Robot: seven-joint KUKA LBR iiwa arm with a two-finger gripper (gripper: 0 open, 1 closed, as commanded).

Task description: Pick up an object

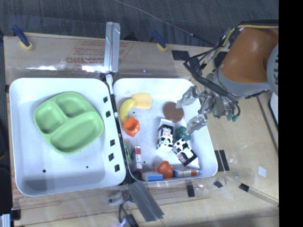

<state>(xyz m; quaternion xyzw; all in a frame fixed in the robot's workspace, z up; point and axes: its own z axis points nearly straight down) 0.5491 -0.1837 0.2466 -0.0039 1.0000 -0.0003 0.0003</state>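
- Bins first: right bin is the crowded one, and the gripper hangs over its right side with fingers spread apart and nothing between them. Left bin, way off to the fingers' left, just has a green divided plate.
- Biggest risk imo: the two cow-print cartons and sit just below-left of the fingertips with a small teal thing wedged between, so a close there could catch two items or shove one away.
- Brown round disc just left of the fingers looks flat, so it'd probably slip out.
- Bin's right wall is right beside the lower finger, so not much room that way.
- More open floor around the banana and orange cup, farther left.
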